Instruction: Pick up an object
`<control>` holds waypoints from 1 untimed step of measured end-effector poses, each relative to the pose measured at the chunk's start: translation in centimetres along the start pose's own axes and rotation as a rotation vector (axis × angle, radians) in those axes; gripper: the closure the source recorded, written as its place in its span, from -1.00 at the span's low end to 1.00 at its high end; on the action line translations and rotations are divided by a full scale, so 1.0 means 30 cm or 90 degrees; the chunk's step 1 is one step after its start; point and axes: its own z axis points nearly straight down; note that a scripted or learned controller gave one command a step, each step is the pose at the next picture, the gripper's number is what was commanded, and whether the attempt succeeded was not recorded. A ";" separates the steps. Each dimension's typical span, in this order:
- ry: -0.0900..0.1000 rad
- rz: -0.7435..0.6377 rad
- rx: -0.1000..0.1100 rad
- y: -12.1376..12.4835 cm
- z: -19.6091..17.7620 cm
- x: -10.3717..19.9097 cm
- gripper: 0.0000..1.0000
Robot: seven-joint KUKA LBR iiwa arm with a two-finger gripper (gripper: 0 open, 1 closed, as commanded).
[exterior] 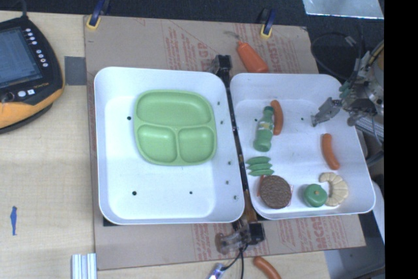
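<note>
Ideally the hand (324, 115), hovering at right of frame with a grip I cannot tell, should drop squarely over the orange sausage (330, 151) lying just below it in the right bin (294, 85).

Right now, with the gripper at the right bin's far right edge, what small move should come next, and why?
Probably a short move down and toward the orange sausage-shaped toy. The gripper sits over bare floor of the right white bin with nothing between its fingers, and that sausage is the nearest item, lying apart from the others, so it looks the easiest to reach.
</note>
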 end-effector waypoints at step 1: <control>0.000 -0.001 0.000 0.277 0.312 0.152 -1.00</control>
